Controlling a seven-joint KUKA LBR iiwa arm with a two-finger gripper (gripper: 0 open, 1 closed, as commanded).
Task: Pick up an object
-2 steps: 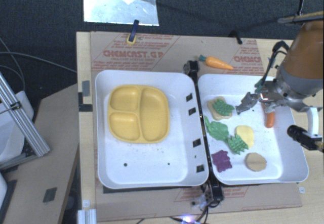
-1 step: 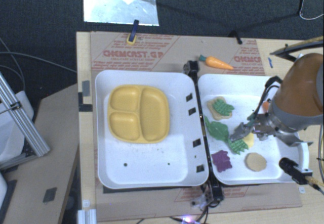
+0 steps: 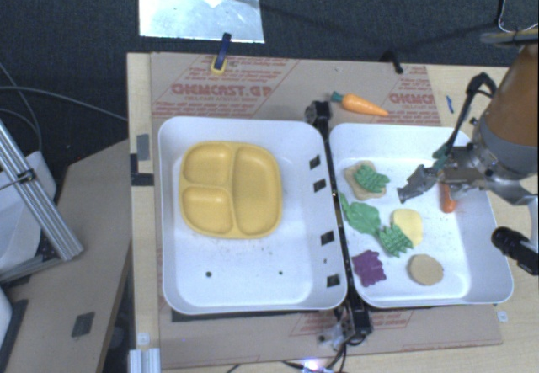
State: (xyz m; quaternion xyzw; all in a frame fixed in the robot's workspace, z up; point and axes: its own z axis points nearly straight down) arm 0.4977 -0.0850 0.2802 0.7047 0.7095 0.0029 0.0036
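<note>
**Operator:** Where are the pickable objects?

**Technician:** Take the right bin as your reference. You will find all the loose objects on its floor. A tan cookie with a green piece on top lies toward its far left part. Nearer you from that, a green leaf shape lies against the left wall, with a ridged green piece just beside it. A pale yellow piece touches that ridged piece on its right. A purple piece sits near the front left corner, and a round tan disc lies to its right, near the front wall.

**Operator:** And the gripper?

**Technician:** You will see the gripper above the far half of the right bin, to the right of the cookie, reaching in from the right edge. Its dark fingers point left. You cannot tell from this view whether they are spread or closed, and nothing is visible between them. A small orange-red item shows just below the wrist; its nature is unclear.

**Operator:** What else surrounds the bin?

**Technician:** The left bin adjoins it and carries a yellow divided plate. A toy carrot lies on the bench just beyond the right bin's far left corner.
</note>
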